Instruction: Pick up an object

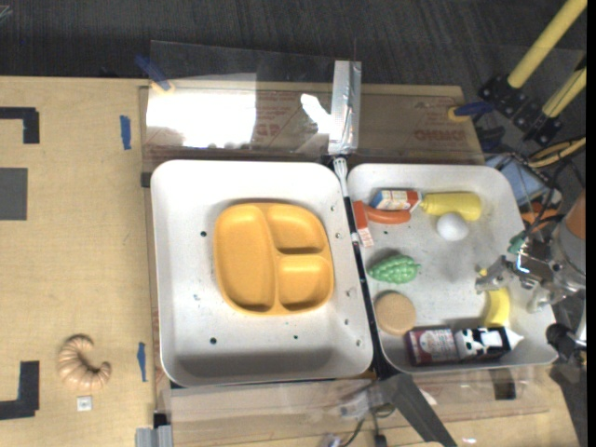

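Note:
My gripper hangs over the right edge of the right bin, reaching in from the right. A small yellow piece lies just below and left of it, apart from it as far as I can see. Along the bin's front wall lies a dark bottle with a black and white label. A tan round disc and a green bumpy piece sit at the left. At the back are a white ball, a yellow bottle, an orange piece and a small carton.
The left bin holds a yellow divided plate. A tan croissant-shaped toy lies on the wooden bench at the far left. A clear plastic sheet stands behind the bins. Yellow bars and cables crowd the upper right.

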`<state>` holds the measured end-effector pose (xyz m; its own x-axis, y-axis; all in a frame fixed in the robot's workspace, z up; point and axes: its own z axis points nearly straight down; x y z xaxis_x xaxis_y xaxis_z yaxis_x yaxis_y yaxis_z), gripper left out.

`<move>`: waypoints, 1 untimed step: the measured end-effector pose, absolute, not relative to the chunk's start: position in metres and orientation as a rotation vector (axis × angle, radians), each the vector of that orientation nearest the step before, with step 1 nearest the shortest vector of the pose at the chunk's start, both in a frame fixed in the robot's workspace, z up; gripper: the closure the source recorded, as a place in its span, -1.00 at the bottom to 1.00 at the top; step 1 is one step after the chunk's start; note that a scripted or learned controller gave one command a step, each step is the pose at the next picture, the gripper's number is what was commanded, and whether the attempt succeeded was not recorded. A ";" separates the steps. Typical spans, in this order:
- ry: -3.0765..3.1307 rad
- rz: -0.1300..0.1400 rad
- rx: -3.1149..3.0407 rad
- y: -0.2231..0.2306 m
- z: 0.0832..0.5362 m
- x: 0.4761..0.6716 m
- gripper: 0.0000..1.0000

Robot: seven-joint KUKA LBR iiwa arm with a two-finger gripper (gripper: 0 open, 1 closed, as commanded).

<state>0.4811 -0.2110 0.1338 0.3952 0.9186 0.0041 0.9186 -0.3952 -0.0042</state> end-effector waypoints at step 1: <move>-2.158 0.001 -2.287 -0.163 0.087 0.479 -1.00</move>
